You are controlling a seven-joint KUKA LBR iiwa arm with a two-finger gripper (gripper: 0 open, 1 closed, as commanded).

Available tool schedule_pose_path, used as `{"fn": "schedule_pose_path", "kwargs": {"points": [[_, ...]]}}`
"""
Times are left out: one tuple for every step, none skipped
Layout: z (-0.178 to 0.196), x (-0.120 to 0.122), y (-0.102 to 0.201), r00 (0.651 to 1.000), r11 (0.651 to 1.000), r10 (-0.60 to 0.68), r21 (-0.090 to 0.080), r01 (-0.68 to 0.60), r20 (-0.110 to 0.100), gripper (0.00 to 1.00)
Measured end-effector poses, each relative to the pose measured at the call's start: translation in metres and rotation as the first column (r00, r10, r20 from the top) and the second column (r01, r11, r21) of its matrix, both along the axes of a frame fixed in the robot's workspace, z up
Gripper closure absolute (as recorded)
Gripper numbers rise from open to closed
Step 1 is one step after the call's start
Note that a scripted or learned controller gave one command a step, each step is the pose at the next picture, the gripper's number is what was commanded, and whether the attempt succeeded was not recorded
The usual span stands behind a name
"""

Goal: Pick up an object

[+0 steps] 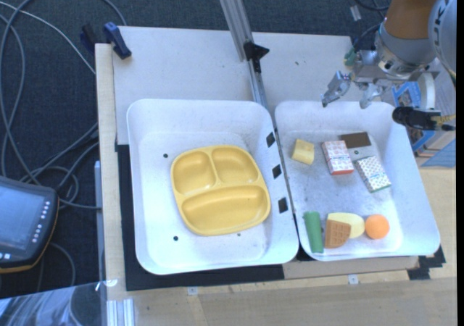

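At upper right, the gripper hangs with jaws spread and empty over the right bin's back rim, the red-patterned box lying just below it, long axis running up-frame.

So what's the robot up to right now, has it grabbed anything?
Gripper open, nothing between its fingers, above the right bin's far rim. Toys lie loose in that bin, nearest the red-and-white box. Nothing blocking the way down.

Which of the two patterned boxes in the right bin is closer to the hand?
The red-patterned box, left of the green-patterned one and nearer the hand.
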State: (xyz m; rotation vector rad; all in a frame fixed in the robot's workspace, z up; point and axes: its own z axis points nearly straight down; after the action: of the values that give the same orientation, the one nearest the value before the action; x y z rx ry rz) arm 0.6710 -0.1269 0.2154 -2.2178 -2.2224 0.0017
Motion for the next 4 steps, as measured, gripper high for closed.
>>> {"fn": "schedule_pose_path", "kwargs": {"points": [[0.0, 0.0, 0.0, 1.0, 1.0, 0.0, -0.001, 0.0, 0.0, 0.0], [-0.062, -0.005, -0.003, 1.0, 1.0, -0.002, 0.0, 0.002, -0.006, 0.0], [-0.105, -0.003, -0.005, 1.0, 1.0, -0.002, 0.0, 0.002, -0.004, 0.0], [-0.124, -0.003, -0.004, 1.0, 1.0, -0.001, 0.0, 0.001, -0.002, 0.0]]}}
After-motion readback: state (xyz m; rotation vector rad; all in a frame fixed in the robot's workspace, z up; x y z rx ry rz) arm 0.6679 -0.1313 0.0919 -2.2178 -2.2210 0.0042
